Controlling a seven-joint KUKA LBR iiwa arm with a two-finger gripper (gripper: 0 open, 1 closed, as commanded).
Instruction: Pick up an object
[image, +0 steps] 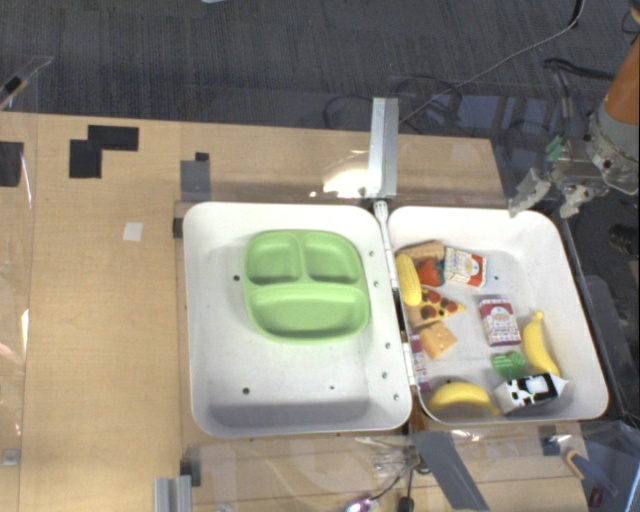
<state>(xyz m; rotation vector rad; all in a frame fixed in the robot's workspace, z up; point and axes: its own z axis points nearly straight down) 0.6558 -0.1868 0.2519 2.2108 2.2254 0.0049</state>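
Bench (100, 300) is light wood w/ black marks at far left. L bin (215, 400) is white and shallow, w/ a green tray (305, 283) lying flat near its middle; tray has three compartments, two small at the back, one wide at the front. A metal post (384, 145) stands at the back, over the seam between bins. R bin (570, 290) touches L bin along that seam and holds the toy food. By its L wall: a long banana (408, 279) lying along the wall, a red item (429, 272) just beside it, a pizza slice (441, 305) in front of that, then a tan cube (438, 342). A second banana (460, 396) lies at the front L. Mid-bin: a white-and-orange carton (463, 266) at the back, a red packet (497, 322) in front of it, a green piece (510, 362) nearer still, and a black-and-white carton (528, 392) at the front. A third banana (539, 343) lies just R of the packet, roughly front to back. Gripper (550, 197) is at upper R, above the bin's back R corner, well apart from all the food; fingers look spread apart, nothing between them. Arm's orange band (625, 90) shows at the R edge.
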